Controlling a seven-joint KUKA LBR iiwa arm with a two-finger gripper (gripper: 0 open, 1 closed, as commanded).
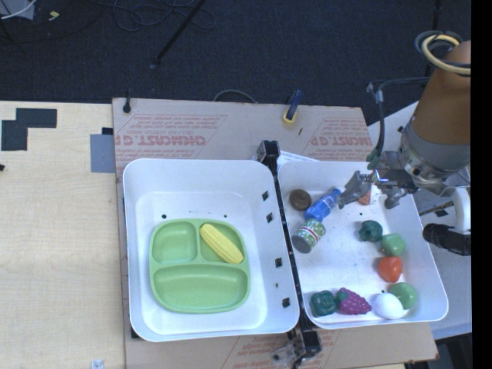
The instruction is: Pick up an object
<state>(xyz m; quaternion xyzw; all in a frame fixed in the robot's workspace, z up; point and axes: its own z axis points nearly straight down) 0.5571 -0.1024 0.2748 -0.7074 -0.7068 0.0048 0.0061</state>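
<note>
My gripper (375, 193) hangs over the far part of the right bin (435, 271), its two grey fingers spread open, with only a small orange spot showing by the left finger. Just left of it lie a blue bottle (324, 204), a brown disc (300, 199) and a green-lidded jar (307, 236). In front of the gripper sit a dark green piece (371, 231), a light green piece (393, 244) and a red piece (390, 267).
Along the right bin's near wall lie a dark green toy (324, 303), purple grapes (354, 302), a white egg (388, 306) and a green ball (403, 293). The left bin (142, 198) holds a green divided plate (192, 287) bearing a yellow corn cob (221, 243).
</note>
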